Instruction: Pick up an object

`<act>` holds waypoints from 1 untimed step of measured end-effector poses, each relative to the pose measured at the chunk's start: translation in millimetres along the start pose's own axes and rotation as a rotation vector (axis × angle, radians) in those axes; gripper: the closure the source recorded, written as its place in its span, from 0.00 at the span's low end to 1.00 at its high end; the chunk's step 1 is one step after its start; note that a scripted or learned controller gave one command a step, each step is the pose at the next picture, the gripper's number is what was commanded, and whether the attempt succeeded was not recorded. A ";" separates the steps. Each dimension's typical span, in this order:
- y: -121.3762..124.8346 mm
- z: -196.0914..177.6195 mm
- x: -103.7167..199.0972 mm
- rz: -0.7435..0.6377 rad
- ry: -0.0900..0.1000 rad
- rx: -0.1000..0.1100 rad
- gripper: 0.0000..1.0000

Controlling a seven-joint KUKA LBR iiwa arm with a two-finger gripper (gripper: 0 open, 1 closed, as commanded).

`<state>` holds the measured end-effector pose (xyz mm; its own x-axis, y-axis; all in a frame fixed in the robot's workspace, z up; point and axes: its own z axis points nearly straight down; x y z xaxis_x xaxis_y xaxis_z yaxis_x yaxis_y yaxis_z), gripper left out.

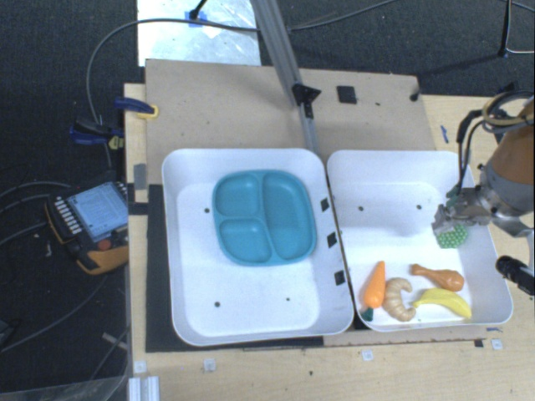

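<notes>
At the right of the bench we have the right shallow white plastic bin (393, 174), with the left white bin (192, 307) holding a blue three-compartment plate (264, 217). Grey arm's two-finger gripper (456, 221) sits at the right bin's right wall, directly over a small green dotted ball (453, 238), touching or nearly; grip state we can't tell. Yellow banana (445, 304), orange carrot (374, 285), drumstick (438, 276) and a tan ginger-like piece (399, 299) lie nearer, left of the tool.
</notes>
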<state>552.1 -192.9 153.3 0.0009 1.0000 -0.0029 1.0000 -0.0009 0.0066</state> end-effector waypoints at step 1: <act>0.1 -45.3 -6.2 -0.002 0.001 0.001 1.00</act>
<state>551.9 -199.0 198.6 -0.0015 1.0000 -0.0023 1.0000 0.0015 0.0060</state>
